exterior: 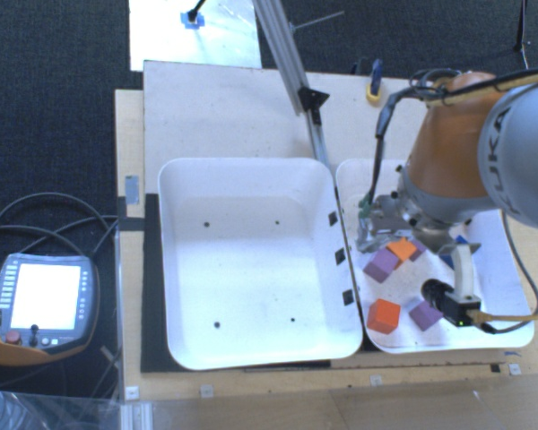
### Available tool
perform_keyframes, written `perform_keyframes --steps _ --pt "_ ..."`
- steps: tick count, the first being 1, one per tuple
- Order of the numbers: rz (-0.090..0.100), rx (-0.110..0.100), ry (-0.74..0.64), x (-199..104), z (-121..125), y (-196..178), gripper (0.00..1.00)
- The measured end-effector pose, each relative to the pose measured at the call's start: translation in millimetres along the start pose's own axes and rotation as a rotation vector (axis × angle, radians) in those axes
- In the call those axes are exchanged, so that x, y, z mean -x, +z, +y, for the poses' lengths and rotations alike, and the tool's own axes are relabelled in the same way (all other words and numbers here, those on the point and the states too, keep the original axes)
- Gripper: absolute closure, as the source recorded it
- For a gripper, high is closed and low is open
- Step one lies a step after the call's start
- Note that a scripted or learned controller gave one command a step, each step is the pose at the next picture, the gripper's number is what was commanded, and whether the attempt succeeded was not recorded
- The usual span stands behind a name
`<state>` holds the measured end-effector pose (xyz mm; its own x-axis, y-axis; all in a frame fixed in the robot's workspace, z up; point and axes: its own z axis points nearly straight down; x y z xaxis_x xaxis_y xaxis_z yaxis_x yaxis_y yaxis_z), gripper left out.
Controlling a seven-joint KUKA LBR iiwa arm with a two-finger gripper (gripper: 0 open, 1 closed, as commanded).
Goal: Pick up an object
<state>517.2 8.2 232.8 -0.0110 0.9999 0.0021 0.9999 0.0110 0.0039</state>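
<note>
End effector (379, 233) sits low at right of centre, in the right bin (511, 337); grip state cannot be told; purple block (381, 264) and small orange block (403, 249) lie just beside it; centre over one block before closing.

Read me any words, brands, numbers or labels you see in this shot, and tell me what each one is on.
"KUKA", cut off at the frame edge, on the arm's grey housing.
Teach pendant: screen washed out, unreadable.
Small label on the bench's left edge: too small to read.
</note>
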Motion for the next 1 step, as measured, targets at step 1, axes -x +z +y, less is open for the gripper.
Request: perform_keyframes --steps 1 --pt "0.001 -0.001 -0.001 -51.4 -7.3 -9.2 1.0"
